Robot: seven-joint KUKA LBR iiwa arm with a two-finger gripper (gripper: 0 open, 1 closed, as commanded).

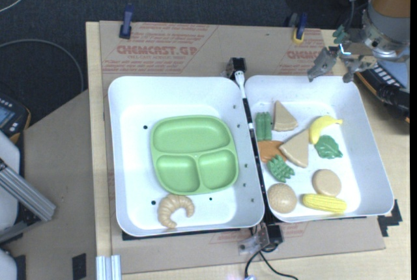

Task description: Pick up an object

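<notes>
My gripper [333,70] hangs above the far edge of the right bin [371,161], open, with nothing between its fingers. Below it in that bin lie a yellow banana [323,127], a tan bread wedge [284,117], a green pickle [262,126], a leafy green piece [328,146], a sandwich triangle [296,148], an orange carrot [267,150], a ridged green piece [281,168], a round bun [282,197], a tan potato [326,182] and a corn cob [324,203]. The gripper touches none of them.
The left bin [127,116] holds a green divided plate [193,154] and a croissant [175,209] near its front edge. A black clip [237,67] sits where the bins meet at the back. Blue clamps [126,21] [299,26] pin the cardboard base.
</notes>
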